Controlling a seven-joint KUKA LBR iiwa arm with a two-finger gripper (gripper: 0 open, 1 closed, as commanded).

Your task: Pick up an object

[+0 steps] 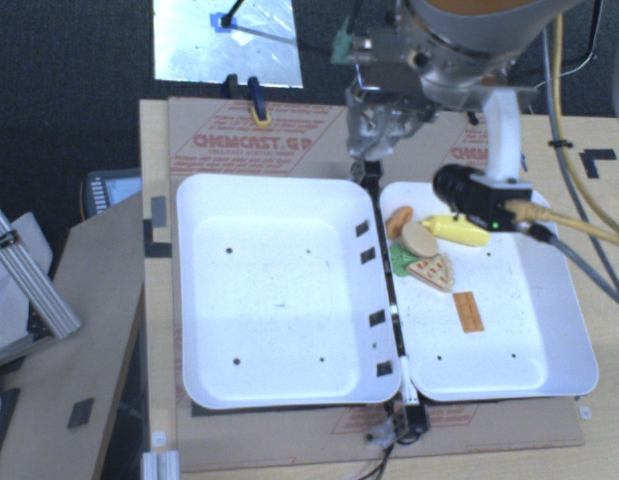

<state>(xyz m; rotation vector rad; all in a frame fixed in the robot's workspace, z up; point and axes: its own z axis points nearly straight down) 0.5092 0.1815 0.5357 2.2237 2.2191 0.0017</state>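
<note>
The right bin (549,358) holds several small items near its far left corner: an orange sausage-shaped piece (397,219), a tan round piece (421,239), a yellow banana-like piece (460,231), a green piece (400,260), a tan triangular wedge (434,271) and an orange flat strip (469,312). My gripper (368,164) hangs over the far rim where the two bins meet, just behind and left of the sausage piece. I see nothing held in it.
The left bin (274,288) lies beside the right one, joined by a black-clipped divider (384,288). A black device (475,197) with yellow and grey cables overhangs the right bin's far edge. A shiny metal plate (227,28) lies behind the bench.
</note>
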